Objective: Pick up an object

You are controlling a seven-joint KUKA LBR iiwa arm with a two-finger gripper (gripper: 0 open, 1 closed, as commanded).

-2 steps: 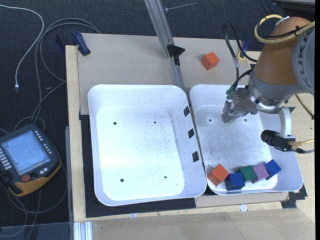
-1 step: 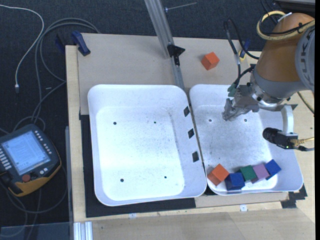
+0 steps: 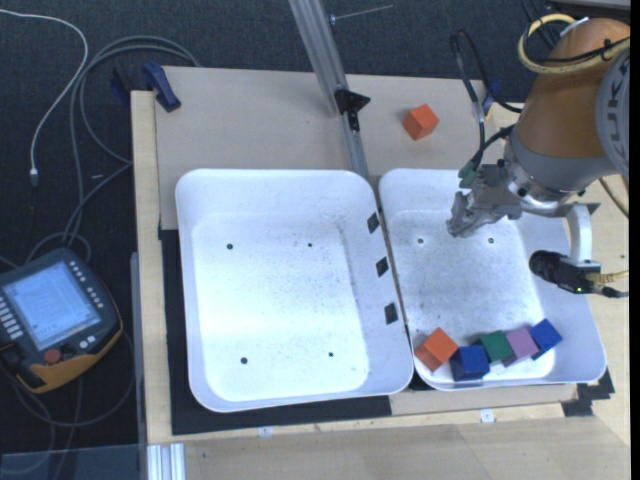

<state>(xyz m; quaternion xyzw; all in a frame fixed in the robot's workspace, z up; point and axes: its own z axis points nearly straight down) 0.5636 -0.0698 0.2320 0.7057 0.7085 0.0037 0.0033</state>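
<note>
Two shallow white bins side by side on the surface (image 3: 260,108). Left bin (image 3: 200,193): bare white floor with faint speckling and a few small dark dots. Right bin (image 3: 400,268): five cubes bunched along the near wall. Nearest the left corner, an orange cube (image 3: 436,348), tilted; just right of it and touching, a blue cube (image 3: 469,363) right at the near rim; then a green cube (image 3: 497,348), a purple cube (image 3: 522,343) and a second blue cube (image 3: 545,335), each pressed against the next, the row slanting away toward the right. Another orange cube (image 3: 421,121) outside the bins, alone on the surface beyond the right bin's far rim.

Hand (image 3: 462,223) over the far part of the right bin, pointing down, hanging from the grey arm (image 3: 570,108) coming in from the right. Well apart from the row of cubes at the near wall, and apart from the lone orange cube on the surface. Nothing between the fingers, no cube near the tips. Fingers seen from above as one dark grey cluster; open or closed: cannot tell. Contact with the bin floor also unclear from this slant.

Three small black tabs along the seam between the bins. Far off the surface on the left, a pendant (image 3: 50,313) with a lit screen.
</note>
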